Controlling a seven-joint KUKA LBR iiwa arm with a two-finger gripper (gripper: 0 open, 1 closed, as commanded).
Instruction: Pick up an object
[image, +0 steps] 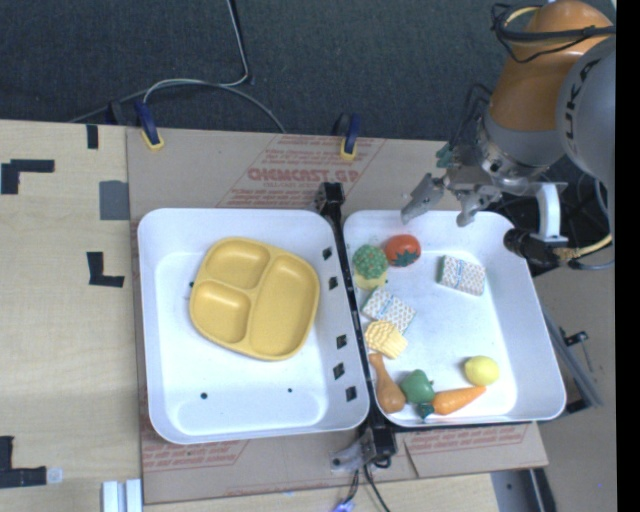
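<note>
My gripper (440, 208) hangs open above the far edge of the right bin (525, 330), its two grey fingers spread apart with nothing between them. Just below and left of it lie a red tomato (403, 249) and a green broccoli (369, 262). A checkered sponge block (461, 275) sits to the right of them. Further toward the front lie two waffle-patterned crackers (387, 324), a brown drumstick (386, 385), a green pepper (416, 385), an orange carrot (459, 400) and a yellow lemon (481, 370).
The left bin (165, 330) holds a yellow divided plate (254, 298). A black divider with clips runs between the bins. Cables and clamps lie behind the bins on the cardboard sheet.
</note>
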